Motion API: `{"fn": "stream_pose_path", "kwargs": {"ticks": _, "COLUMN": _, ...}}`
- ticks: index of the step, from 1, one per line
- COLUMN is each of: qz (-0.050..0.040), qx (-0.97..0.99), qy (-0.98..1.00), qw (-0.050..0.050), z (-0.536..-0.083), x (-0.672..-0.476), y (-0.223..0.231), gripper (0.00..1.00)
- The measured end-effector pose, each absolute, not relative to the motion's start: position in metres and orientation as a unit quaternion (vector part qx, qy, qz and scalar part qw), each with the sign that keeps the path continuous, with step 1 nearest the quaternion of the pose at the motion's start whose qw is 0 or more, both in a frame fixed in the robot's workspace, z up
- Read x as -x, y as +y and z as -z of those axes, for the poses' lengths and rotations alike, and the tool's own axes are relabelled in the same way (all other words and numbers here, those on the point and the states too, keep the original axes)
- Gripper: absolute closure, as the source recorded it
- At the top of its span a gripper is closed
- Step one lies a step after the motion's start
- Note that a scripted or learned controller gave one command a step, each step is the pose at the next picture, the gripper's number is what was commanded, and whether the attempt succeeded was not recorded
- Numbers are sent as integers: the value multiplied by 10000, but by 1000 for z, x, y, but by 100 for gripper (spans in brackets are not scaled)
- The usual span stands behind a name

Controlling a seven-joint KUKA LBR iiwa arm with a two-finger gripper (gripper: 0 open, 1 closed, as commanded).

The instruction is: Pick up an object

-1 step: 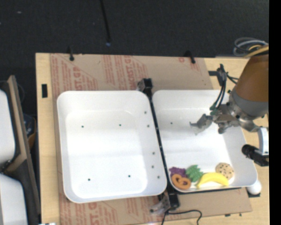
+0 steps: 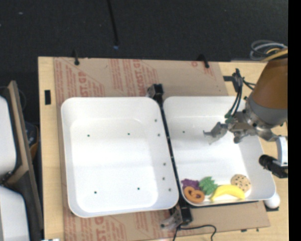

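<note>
Camera view, looking down at a slant:

Two shallow white plastic bins side by side on a tan cardboard sheet (image 2: pixel 115 77) with red print, laid over the pale wooden bench (image 2: pixel 49 149). Left bin (image 2: pixel 70 134) has a bare floor, just small dark dots on it. Right bin (image 2: pixel 190 109) shares a dark divider seam with it, black clips at the top and bottom of the seam.

Grey KUKA arm with orange band (image 2: pixel 272 87) comes in from the right, over the right bin's upper right part. Two-finger gripper (image 2: pixel 214 132) points left, hanging above the middle of the right bin's floor. Nothing visible between its fingers. Fingers too small and blurred here, so cannot tell whether they're apart or together.

Open room: the whole upper and centre floor of the right bin is bare, so is the strip along the seam. Objects are all crowded against the near rim, in the lower right corner.

Objects, left to right along that rim: purple toy grape bunch (image 2: pixel 190 184), orange ring-shaped toy with dark markings (image 2: pixel 194 195) just below it, touching or overlapping; green leafy toy (image 2: pixel 208 185); yellow toy banana (image 2: pixel 227 192) lying flat, close to the rim; round tan cookie with dark chips (image 2: pixel 240 183) at its right end.

The cluster sits well apart from the gripper, toward the near edge and slightly right. Banana and cookie are tight to the rim wall. Grapes are nearest the seam side.
</note>
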State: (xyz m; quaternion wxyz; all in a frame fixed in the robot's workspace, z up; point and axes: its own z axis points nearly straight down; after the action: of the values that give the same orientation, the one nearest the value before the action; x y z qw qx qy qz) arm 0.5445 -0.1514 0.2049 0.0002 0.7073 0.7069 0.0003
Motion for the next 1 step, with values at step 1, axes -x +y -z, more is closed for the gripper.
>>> {"fn": "stream_pose_path", "kwargs": {"ticks": 1, "qz": 25, "qx": -7089, "qy": 7053, "qw": -34, "z": -96, "x": -531, "y": -200, "gripper": 0}}
